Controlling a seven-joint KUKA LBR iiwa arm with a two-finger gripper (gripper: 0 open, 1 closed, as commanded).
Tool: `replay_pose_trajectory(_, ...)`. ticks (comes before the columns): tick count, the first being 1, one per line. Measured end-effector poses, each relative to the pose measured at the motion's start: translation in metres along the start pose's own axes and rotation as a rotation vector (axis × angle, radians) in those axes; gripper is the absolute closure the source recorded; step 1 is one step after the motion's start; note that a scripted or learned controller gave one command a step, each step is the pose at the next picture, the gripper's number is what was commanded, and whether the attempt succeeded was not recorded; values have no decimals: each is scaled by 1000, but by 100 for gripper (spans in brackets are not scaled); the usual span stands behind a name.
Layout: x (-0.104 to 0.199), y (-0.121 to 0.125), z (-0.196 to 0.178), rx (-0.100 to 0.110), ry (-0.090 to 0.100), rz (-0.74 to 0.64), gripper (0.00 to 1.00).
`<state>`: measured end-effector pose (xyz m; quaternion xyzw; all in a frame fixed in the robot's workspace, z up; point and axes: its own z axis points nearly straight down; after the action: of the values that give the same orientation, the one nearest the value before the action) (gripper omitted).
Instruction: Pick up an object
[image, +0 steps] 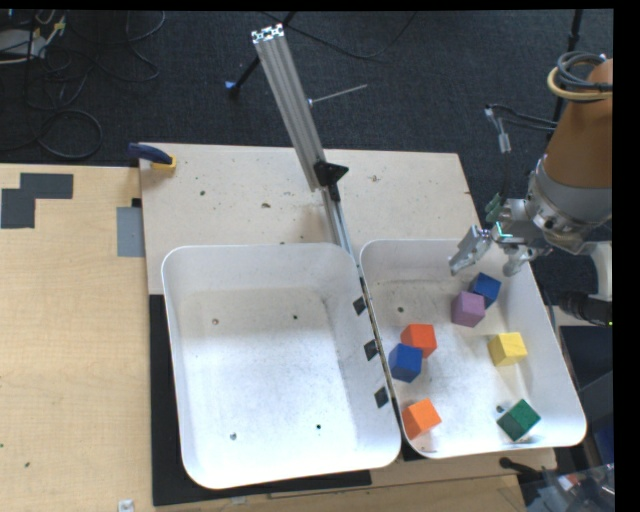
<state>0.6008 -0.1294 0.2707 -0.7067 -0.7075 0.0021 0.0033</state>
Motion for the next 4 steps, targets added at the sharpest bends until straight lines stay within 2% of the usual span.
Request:
replay_pose_trajectory(1, 0, 1, -2, -5, -1, 0, 0)
replay_pose_trajectory(2, 3, -6, 44, 0, 0, 0, 0)
replay_pose_trajectory(4, 10, -12, 166, 1, 0, 2, 0)
